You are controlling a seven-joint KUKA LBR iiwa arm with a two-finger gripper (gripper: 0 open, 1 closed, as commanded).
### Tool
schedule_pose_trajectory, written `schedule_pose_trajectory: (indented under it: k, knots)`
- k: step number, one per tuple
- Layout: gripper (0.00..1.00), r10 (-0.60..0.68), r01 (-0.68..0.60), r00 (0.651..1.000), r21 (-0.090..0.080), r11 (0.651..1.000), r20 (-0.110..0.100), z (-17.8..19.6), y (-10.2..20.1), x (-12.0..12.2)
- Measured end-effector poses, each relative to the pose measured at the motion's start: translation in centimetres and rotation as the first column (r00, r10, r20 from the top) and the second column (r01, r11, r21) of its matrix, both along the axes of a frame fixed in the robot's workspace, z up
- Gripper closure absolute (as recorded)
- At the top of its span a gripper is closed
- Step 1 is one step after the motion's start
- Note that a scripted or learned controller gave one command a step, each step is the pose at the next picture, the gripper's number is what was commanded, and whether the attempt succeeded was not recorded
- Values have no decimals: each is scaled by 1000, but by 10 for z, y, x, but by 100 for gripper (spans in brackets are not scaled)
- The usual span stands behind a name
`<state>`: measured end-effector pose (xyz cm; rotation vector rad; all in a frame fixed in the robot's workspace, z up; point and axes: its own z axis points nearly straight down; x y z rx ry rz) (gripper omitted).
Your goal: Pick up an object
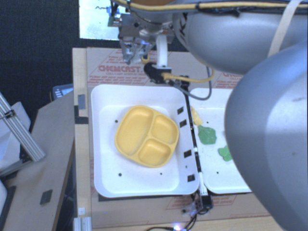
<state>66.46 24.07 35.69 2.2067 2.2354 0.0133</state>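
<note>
Gripper [136, 52] hangs at the upper middle of the frame, beyond the left bin's [103, 129] far rim; whether it is wide or narrow I cannot tell. A yellow divided plate [147, 135] lies flat mid-bin. It looks light, stiff and slick, so pinching its raised outer rim seems the best hold

A brown sheet of board [120, 64] with red printed lettering covers the bench top. To the left lies dark floor [33, 37], with a slanted metal rail [19, 129] and a tan board [43, 177] beside it. At the top, a bright pale patch [96, 11] catches light.
</note>
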Motion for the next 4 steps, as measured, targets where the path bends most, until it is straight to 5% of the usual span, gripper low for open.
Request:
schedule_pose_trajectory:
  k: [1, 2, 4]
  knots:
    - [100, -14, 14, 1000, -6, 1000, -5, -20, -32, 4]
    - [100, -5, 5, 1000, 1, 1000, 11, 120, -5, 4]
    - [100, -8, 8, 1000, -5, 1000, -2, 180, -13, 4]
